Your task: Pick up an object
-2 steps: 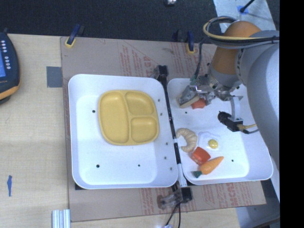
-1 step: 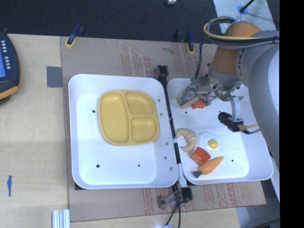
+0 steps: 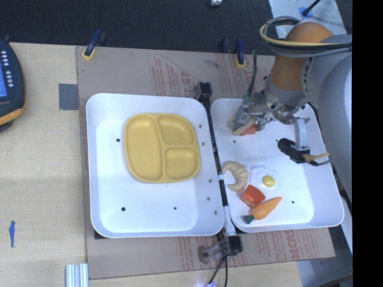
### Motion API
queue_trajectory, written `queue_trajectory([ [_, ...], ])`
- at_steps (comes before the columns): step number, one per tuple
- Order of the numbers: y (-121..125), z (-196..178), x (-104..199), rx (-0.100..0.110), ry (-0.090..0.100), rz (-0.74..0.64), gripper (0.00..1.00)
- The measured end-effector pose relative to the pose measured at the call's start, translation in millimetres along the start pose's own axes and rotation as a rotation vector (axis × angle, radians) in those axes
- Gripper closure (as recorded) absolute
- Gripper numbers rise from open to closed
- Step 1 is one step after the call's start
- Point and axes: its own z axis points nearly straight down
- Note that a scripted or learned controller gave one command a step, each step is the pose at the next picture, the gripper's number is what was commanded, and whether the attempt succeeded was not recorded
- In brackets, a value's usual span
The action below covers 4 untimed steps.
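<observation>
- Two bins lie side by side on the worktop (image 3: 42, 172): the left bin (image 3: 105, 160) holds a yellow plate (image 3: 161, 147), and the right bin (image 3: 311, 199) holds the small items.
- The end effector (image 3: 246, 119) is low over the far left corner of the right bin, near the wall between the bins.
- Whether the end effector is spread, pressed together or pinching anything cannot be told from this angle.
- A red bit (image 3: 248, 131) shows just under it and is probably the target; whether it is gripped or merely lies beneath is unclear.
- A croissant (image 3: 236, 175), egg (image 3: 265, 178), pepper (image 3: 254, 195) and carrot (image 3: 266, 207) cluster at the near left of the same bin, well apart from the end effector.
- Risk: the red bit looks small, so a close could miss it or squeeze it out sideways.
- Risk: this near the corner, the end effector could catch the bin wall and push the bin.
- Risk: a weak hold could drop the bit during lifting.
</observation>
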Motion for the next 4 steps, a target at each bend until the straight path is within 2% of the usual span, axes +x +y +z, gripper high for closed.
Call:
queue_trajectory([
  [1, -52.2, -110.4, 71.1, -0.008, 0.005, 0.001, 1.00],
  [2, -68.9, -96.8, 129.2, 0.004, 0.003, 0.002, 1.00],
  [3, -138.1, -124.2, 155.4, 0.005, 0.003, 0.002, 1.00],
  [4, -102.0, -124.3, 103.6, -0.003, 0.000, 0.012, 1.00],
])
